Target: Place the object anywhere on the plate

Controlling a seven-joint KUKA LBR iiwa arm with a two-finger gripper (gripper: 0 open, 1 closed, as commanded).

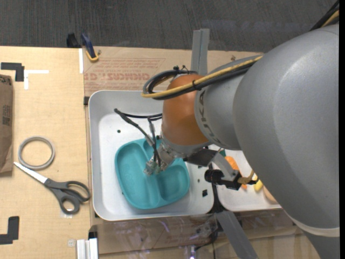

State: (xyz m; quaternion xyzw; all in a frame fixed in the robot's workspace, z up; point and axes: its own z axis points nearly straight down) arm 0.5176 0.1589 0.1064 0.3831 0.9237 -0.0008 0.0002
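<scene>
Looking down on the bench [48, 107], you see the big grey arm with its orange band [180, 112] reaching in from the right and covering most of the right-hand white bin [245, 196]. Its pincer [153, 168] hangs low over the teal, two-compartment plastic plate [132, 171], which lies in the left-hand shallow white bin [102, 144], towards the bin's near right part. The pincer's tip sits over the ridge between the plate's two compartments; you cannot tell how far apart it stands, nor whether anything is held in it, since the wrist and dark cables [135, 123] crowd that spot.

The object to be placed is not clear to you: small orange and yellow pieces [245, 177] peek out in the right bin just below the arm, mostly hidden by it.

Around the bins, on the brown cardboard surface to the left, lie a roll of clear tape [36, 151] and, just beside it, grey-handled scissors [56, 189], blades pointing up-left. A blue-handled clamp [89, 46] sits at the far edge of the cardboard. Black tape corner marks [13, 72] show at the left.
</scene>
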